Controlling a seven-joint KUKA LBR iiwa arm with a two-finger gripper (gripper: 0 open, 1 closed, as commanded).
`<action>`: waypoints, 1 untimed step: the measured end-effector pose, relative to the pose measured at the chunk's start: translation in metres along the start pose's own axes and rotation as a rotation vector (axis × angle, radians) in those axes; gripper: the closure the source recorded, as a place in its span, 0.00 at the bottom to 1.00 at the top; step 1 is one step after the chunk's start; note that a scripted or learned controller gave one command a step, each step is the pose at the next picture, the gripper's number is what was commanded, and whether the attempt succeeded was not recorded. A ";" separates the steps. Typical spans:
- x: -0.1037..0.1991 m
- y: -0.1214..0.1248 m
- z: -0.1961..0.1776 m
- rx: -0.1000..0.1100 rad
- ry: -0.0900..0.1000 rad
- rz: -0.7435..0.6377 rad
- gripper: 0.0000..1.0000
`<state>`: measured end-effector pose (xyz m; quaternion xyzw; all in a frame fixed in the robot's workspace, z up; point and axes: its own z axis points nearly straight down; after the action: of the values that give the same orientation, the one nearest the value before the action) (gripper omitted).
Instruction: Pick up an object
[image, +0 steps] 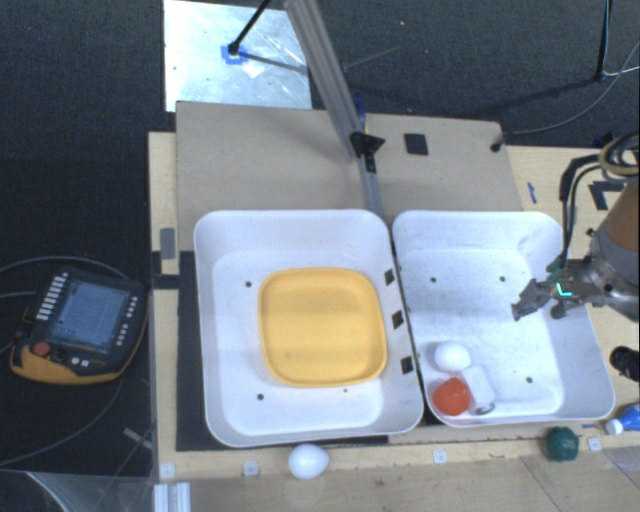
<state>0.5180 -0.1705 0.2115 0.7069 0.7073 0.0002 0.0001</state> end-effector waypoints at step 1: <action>0.000 0.000 0.000 0.000 0.000 0.000 0.00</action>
<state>0.5180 -0.1705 0.2115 0.7069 0.7073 0.0002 0.0001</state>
